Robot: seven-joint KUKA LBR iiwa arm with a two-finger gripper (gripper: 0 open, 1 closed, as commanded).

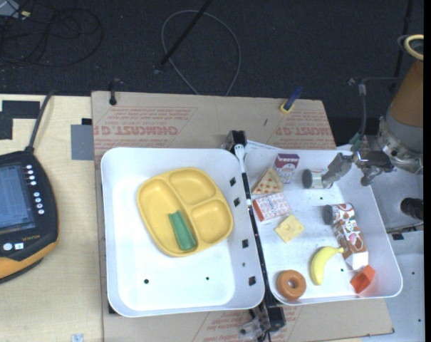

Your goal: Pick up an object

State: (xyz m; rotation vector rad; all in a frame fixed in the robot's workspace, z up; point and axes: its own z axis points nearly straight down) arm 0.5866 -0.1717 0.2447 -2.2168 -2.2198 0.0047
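Observation:
My gripper (352,168) hangs over the back right corner of the right bin (383,219), open, with nothing between its fingers. One finger (335,169) points down-left toward a small dark cylinder (308,179) and stays apart from it. Below lie a brown and white carton (348,232), a banana (322,263), a donut (292,284), a red block (362,279), a yellow cheese wedge (289,228), a red and white packet (272,206), a waffle-like cracker (267,183) and a small purple-topped box (288,164).
The left bin (122,262) holds a yellow divided plate (190,191) with a green piece (181,230) in its front compartment. A black divider (245,212) runs between the bins. A teach pendant (16,212) lies at far left.

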